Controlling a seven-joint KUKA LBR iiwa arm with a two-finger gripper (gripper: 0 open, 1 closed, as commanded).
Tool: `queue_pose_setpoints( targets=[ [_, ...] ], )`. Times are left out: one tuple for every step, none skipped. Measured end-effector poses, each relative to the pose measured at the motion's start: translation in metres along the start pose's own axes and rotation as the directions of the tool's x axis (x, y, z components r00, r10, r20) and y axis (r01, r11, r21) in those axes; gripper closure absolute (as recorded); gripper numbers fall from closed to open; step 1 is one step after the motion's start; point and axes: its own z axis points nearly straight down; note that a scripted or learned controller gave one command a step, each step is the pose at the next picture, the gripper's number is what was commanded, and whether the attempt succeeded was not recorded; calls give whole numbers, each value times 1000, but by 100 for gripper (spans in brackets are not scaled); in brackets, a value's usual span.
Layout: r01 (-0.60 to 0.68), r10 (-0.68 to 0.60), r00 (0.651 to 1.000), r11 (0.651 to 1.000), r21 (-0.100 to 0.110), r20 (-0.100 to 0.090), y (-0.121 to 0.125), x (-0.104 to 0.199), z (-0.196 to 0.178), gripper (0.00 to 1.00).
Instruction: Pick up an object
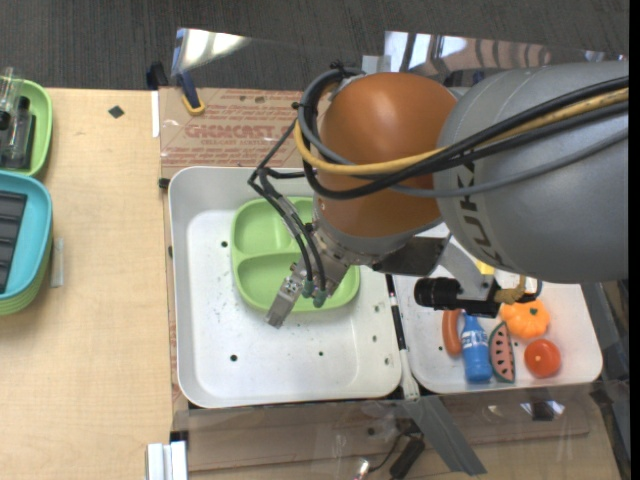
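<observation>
Your arm's orange band [385, 148] looms mid-frame; below, the gripper [285, 303] dips onto the green divided plate [262, 258], centre-left bin, likely targeting its rim. Its grip: you can't tell.

1. Pretty clearly a robotics lab. A big grey industrial arm [540, 158] with an orange band and cables strapped along it hangs over a light wood bench [90, 348].
2. Two shallow white bins [200, 368] sit side by side in a test setup, not home stuff.
3. The right bin holds toy plastic food [525, 320], the usual grasping props.
4. Dark carpet floor [100, 28] behind, plus a flattened cardboard sheet [230, 138] under the bins.
</observation>
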Motion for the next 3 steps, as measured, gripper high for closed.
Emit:
queue_pose_setpoints(
  targets=[
    [368, -368, 930, 930, 0, 1, 38, 7, -129, 0],
    [370, -370, 929, 929, -1, 3, 39, 6, -138, 100],
    [-60, 60, 998, 998, 3, -1, 33, 24, -72, 100]
  ],
)
